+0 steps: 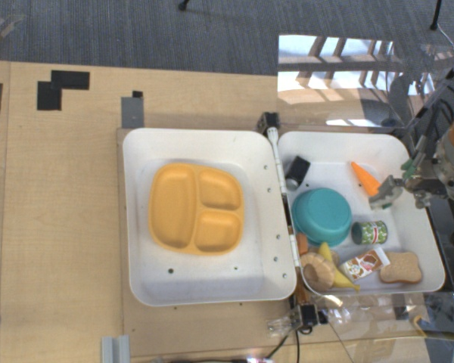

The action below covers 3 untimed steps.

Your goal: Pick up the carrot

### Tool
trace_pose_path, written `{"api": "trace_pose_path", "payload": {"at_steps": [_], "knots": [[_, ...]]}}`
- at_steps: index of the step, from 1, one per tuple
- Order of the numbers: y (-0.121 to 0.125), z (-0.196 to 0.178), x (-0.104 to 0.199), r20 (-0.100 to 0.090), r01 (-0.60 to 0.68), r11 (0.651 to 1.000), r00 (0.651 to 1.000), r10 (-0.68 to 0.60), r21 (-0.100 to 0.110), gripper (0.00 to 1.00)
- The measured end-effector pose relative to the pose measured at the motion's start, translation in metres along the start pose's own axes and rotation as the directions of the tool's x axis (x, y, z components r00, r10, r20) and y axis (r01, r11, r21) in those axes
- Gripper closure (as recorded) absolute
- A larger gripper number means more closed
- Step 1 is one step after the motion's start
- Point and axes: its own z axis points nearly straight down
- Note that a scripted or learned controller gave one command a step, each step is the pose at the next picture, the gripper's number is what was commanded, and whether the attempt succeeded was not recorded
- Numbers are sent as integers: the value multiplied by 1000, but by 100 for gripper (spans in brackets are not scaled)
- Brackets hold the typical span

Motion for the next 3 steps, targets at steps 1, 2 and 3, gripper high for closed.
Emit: {"api": "trace_pose_path", "payload": {"at_steps": [1, 2, 3], "knots": [[34, 148, -43, 4, 87, 996, 996, -87, -8, 0], [84, 160, -41, -2, 56, 998, 998, -56, -2, 0], [135, 159, -41, -1, -124, 992, 992, 124, -3, 0]]}}
